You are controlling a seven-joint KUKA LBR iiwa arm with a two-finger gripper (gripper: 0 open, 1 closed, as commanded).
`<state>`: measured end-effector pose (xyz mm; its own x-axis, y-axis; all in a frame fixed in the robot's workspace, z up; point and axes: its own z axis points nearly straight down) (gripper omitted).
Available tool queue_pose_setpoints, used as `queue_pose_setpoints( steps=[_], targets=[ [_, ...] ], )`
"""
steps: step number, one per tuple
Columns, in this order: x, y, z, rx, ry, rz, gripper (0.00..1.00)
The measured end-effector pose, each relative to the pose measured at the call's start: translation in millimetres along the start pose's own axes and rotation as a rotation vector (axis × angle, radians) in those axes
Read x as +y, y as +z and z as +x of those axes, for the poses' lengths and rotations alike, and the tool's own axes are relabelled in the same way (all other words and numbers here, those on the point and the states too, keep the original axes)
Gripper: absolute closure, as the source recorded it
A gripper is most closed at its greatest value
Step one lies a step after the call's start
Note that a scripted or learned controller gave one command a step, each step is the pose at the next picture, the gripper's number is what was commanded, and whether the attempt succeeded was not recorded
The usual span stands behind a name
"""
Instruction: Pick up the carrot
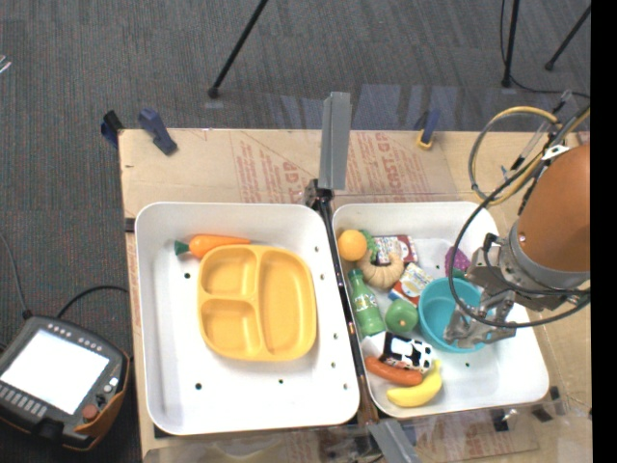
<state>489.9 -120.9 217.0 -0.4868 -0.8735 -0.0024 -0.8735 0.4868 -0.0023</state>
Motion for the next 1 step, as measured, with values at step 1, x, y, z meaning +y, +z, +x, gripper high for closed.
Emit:
queue_pose_setpoints(
  steps=[1],
  targets=[
    [-81.6,-92.4,61.7,-0.001,-0.100,0.004,1.00]
  ],
)
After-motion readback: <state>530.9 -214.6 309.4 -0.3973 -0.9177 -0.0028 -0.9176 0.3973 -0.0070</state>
